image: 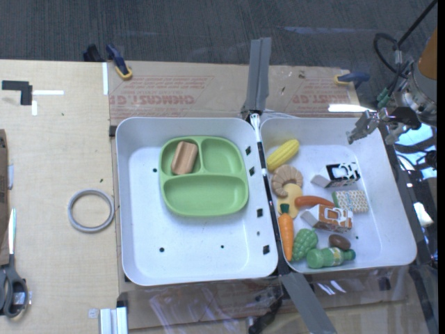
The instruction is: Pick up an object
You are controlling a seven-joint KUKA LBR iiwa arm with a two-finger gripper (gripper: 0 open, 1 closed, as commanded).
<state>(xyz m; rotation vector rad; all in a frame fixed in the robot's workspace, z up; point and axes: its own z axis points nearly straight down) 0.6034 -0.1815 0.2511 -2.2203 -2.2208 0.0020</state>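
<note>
Eyeing toy corn (283, 153) in right bin (389, 186): light, rigid, slick plastic; I grip mid-body. Hand (364, 125) state: cannot tell.

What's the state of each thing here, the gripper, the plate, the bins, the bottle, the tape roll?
Gripper: above the right bin's far corner, holding nothing.
Green plate: upright in the left bin, bread roll in one compartment.
Right bin: holds the toy food.
Green bottle: lying down.
Tape roll: flat on the bench.
</note>
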